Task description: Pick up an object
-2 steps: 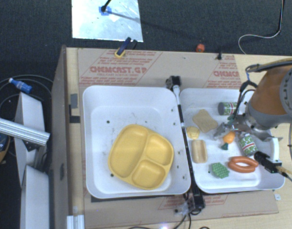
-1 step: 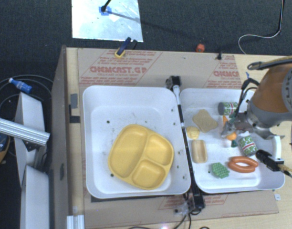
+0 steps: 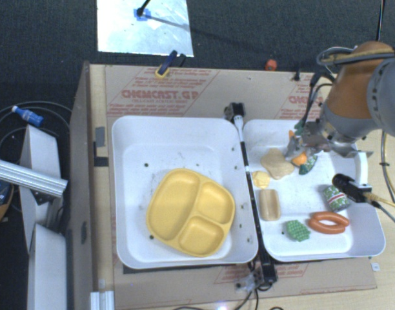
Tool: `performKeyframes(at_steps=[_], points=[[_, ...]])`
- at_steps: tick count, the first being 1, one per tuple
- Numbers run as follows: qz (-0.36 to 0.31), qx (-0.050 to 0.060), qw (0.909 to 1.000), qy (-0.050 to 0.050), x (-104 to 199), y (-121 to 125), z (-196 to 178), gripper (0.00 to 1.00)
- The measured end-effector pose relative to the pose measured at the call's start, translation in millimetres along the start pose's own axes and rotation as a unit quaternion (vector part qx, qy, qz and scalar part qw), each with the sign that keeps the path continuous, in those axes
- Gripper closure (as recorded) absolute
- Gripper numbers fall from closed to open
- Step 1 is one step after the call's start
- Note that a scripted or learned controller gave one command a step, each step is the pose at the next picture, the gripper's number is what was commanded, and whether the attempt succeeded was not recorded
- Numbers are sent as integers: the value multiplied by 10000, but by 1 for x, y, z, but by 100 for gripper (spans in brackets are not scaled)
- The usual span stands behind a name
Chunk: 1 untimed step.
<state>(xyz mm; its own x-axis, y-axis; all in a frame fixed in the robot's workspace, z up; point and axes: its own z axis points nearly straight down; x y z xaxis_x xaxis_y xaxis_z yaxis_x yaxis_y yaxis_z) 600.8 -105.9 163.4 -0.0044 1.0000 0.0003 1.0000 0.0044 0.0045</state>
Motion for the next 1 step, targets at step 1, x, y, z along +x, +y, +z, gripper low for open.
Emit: performKeyframes(at_steps=[1], points=[[-2,11,10000,2,51,-44,-57,100]])
